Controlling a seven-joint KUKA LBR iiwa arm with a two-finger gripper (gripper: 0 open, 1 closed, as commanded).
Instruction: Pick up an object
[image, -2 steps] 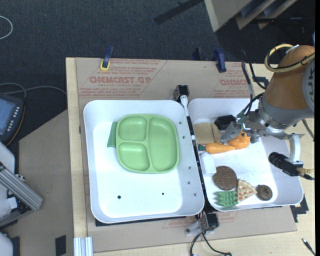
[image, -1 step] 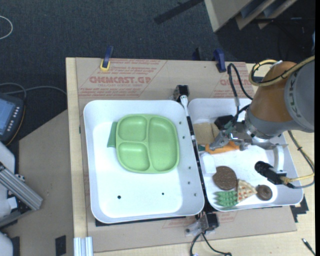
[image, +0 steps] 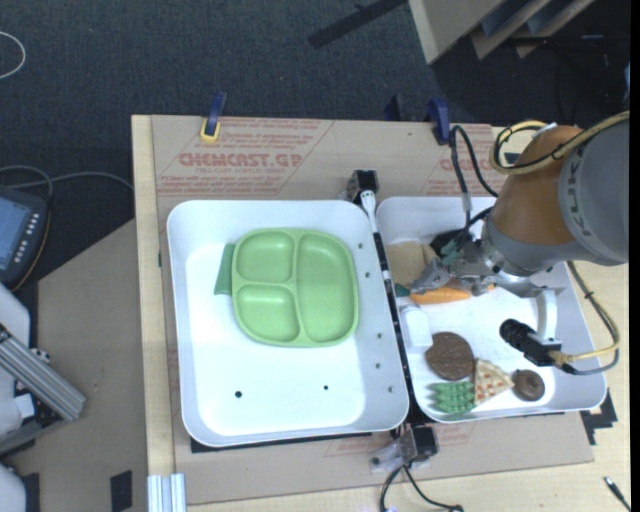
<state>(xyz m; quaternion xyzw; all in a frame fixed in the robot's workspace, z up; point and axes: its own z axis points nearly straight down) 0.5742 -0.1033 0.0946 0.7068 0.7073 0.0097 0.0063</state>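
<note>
My gripper (image: 446, 266) is low in the right bin (image: 580, 318), near its back left part. It hangs between a tan bread piece (image: 405, 262) on its left and an orange carrot (image: 440, 296) just in front of it. Whether it touches either one is unclear. Toward the bin's front lie a round brown patty (image: 450, 355), a pizza slice (image: 491, 380), a green pea pod (image: 452, 398), a small brown round piece (image: 527, 384) and a small white piece (image: 415, 326).
The left bin (image: 200, 350) holds a green divided plate (image: 296, 287) toward its back. The grey arm with its orange band (image: 535, 205) covers the back right of the right bin. Bare white floor shows in the left bin's front half.
</note>
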